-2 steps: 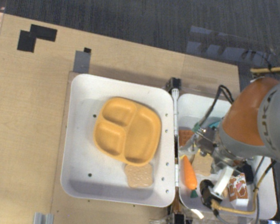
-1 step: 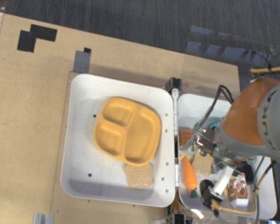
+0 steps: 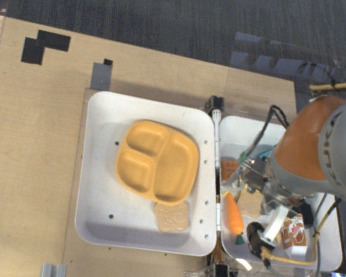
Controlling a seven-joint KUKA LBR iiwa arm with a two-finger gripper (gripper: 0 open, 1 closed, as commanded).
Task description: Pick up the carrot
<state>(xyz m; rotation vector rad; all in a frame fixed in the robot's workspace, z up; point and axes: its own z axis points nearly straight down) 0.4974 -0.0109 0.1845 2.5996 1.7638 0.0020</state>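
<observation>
In the left bin (image 3: pixel 91 213) sit a yellow plate (image 3: pixel 158 161) and a slice of toast (image 3: pixel 171 217). The carrot (image 3: pixel 234 215) lies in the right bin (image 3: pixel 239 136), close to its left wall. A grab could catch that wall or roll the carrot aside. The gripper (image 3: pixel 258 189) hangs just beside it; I cannot tell whether it is spread or closed. The packet (image 3: pixel 294 230) print is too small to read.

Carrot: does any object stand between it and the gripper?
Nothing visible does. The carrot lies bare in the right bin, by its left wall, and the gripper hangs close beside it, with no object between them.
</observation>
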